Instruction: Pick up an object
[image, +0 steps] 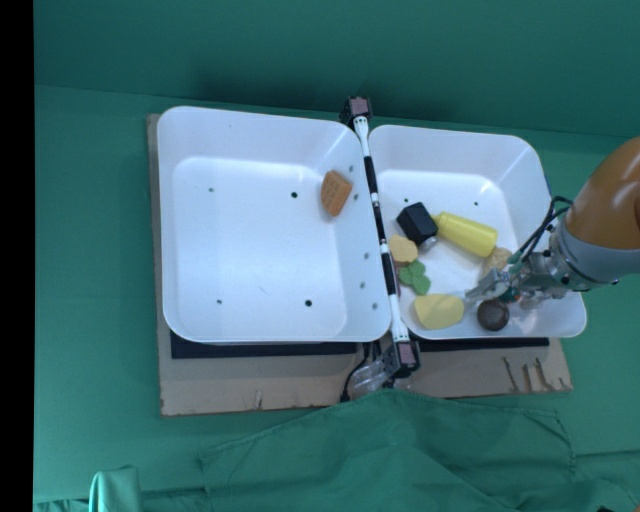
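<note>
The gripper (487, 290) hangs low in the right bin (520, 160), beside the yellow wedge (439, 311) and brown ball (492, 315), likely to grab one, but I cannot tell what it is doing.

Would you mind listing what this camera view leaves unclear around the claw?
- Claw: too small and blurred to show whether it grips anything.
- Beige piece: partly covered by the claw's body, shape unclear.
- Brown round object: too small to identify.
- Arm: cut off by the right edge.
</note>
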